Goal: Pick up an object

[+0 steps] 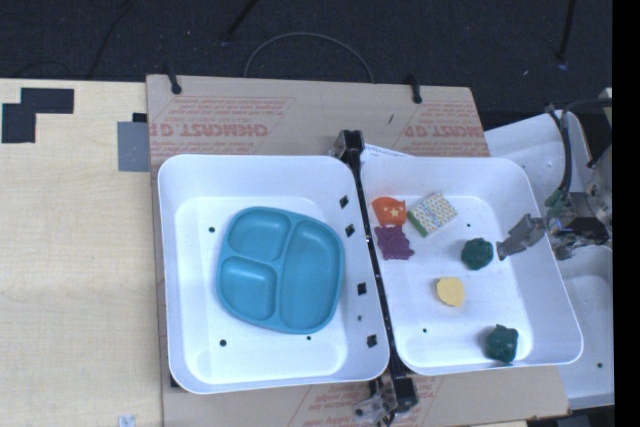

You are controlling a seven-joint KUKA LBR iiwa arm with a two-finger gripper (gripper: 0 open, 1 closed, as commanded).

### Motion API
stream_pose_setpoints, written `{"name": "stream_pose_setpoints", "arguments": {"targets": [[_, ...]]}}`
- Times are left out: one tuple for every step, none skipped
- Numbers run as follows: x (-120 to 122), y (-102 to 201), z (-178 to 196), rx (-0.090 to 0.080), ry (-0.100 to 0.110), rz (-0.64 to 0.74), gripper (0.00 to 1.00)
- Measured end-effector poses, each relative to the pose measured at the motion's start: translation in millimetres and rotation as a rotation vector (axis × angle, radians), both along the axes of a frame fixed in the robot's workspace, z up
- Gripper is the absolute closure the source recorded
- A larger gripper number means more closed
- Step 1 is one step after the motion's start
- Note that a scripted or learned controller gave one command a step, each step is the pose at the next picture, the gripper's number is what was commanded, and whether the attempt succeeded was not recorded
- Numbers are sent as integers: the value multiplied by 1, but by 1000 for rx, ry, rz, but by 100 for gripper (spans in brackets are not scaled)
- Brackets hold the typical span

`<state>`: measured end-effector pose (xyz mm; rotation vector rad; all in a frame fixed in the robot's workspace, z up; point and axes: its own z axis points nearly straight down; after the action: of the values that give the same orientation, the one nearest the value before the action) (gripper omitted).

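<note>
The right bin (540,205) holds several small objects. An orange-red piece (389,210) and a green-and-white patterned block (432,213) lie near its far left, with a purple piece (394,243) just in front of them. A dark green lump (477,253) sits in the middle, a yellow disc (450,291) lies nearer the front, and a second dark green lump (502,343) rests at the front right. My gripper (518,238) reaches in low over the bin's right side, just right of the middle green lump, and nothing is visibly held in it.
The left bin (190,205) holds a blue divided plate (280,267). A black divider (365,255) runs between the bins. Both bins rest on a cardboard sheet (300,120). Cables and arm hardware (585,215) crowd the right edge.
</note>
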<state>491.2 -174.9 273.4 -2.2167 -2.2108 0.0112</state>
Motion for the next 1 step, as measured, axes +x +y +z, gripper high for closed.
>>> {"name": "stream_pose_setpoints", "arguments": {"targets": [[2, 0, 6, -3, -12, 2, 0]]}}
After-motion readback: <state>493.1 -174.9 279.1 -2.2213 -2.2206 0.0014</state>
